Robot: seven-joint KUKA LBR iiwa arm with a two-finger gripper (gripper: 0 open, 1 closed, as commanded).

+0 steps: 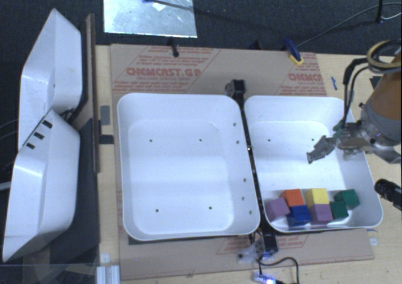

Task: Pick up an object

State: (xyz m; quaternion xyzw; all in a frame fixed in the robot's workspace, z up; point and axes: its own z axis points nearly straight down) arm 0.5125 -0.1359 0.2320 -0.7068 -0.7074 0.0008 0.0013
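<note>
A: From the overhead camera, where is the gripper (319,149)?

B: Over the right bin (276,113), above bare floor, with nothing between its fingers. The tips look slightly parted, but they are small and grey against the white, so I cannot tell their spread for certain.

A: And the things to pick?

B: All below the gripper in the picture, toward the bin's near wall: a tight cluster of blocks. The orange block (293,198) and yellow block (318,196) sit nearest the tips; the purple block (277,207), blue block (299,214) and a second purple block (321,213) lie beyond them, and the green block (345,200) is out toward the arm's side. The left bin (182,163) lies on the far side from the arm.

A: What could go wrong?

B: I judge the packing is the trouble. The blocks touch one another, so a finger may land on top of a neighbour or shove the cluster into the wall instead of closing round one.

A: Anything hard to read?

B: The arm is cut off at the picture's edge, the gripper's height above the floor is unclear, and a darker green piece under the green block may be a separate block.
</note>
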